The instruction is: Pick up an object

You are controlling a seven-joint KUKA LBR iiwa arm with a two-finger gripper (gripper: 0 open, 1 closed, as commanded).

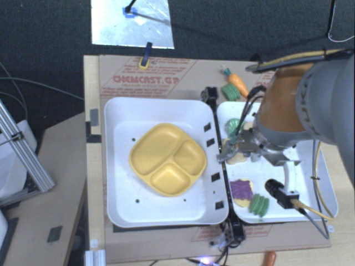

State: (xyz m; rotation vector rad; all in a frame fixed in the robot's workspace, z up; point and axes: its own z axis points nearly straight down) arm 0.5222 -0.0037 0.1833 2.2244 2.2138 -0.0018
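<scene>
Arm (302, 107) reaches in from the right and is low over the right bin (327, 195), wrist body covering most of that bin's far half. Gripper (236, 151) sits at the bin's left wall, close to the divider between the two bins. Whether it is open, closed or holding anything cannot be told from this angle.

Right bin contents in sight: pale green piece (233, 126) at the far left, just beside the gripper; a tan piece (237, 159) directly under the gripper, partly hidden; purple piece (241, 189) and dark green ridged piece (258, 204) toward the near edge, nearly touching each other. A carrot-shaped toy (237, 83) lies outside on the cardboard, far side.

Left bin (119, 148) carries a yellow divided plate (168, 158), well apart from the gripper.

Judgement: step in hand is the descent or grasp attempt on the tan piece; no lift is evident. Next move calls for a firm close on that piece, then a straight rise clear of the bin wall. Risk: piece is flat and close to the wall, so it may slip free.
</scene>
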